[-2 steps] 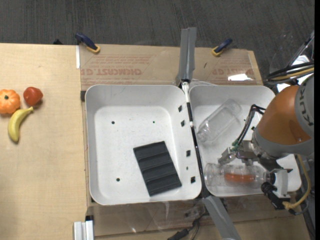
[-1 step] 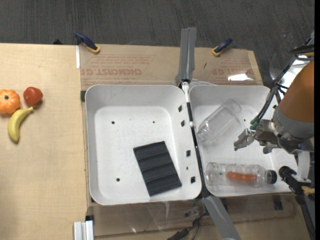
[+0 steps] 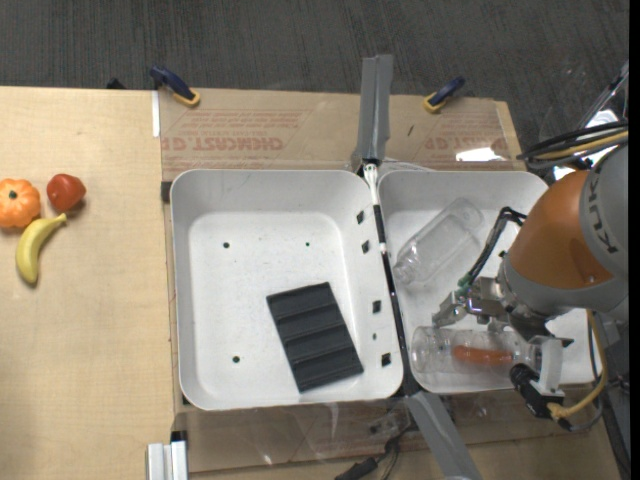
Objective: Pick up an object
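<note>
A clear jar [image 3: 470, 353] lies sideways, lengthwise left-right, in the right bin [image 3: 400, 268] under the claw [image 3: 478, 308]; its grip can't be judged.

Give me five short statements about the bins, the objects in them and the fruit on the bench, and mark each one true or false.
1. The dark ribbed rectangular block lies in the left white bin. True.
2. Two clear plastic containers lie in the left bin. False: the clear plastic bottle and the clear plastic jar with something orange inside lie in the right white bin.
3. The yellow banana lies on the bench left of both bins. True.
4. The red round fruit sits inside a bin. False: it rests on the bench beside the orange round fruit.
5. The gripper is over the right bin. True.
</note>
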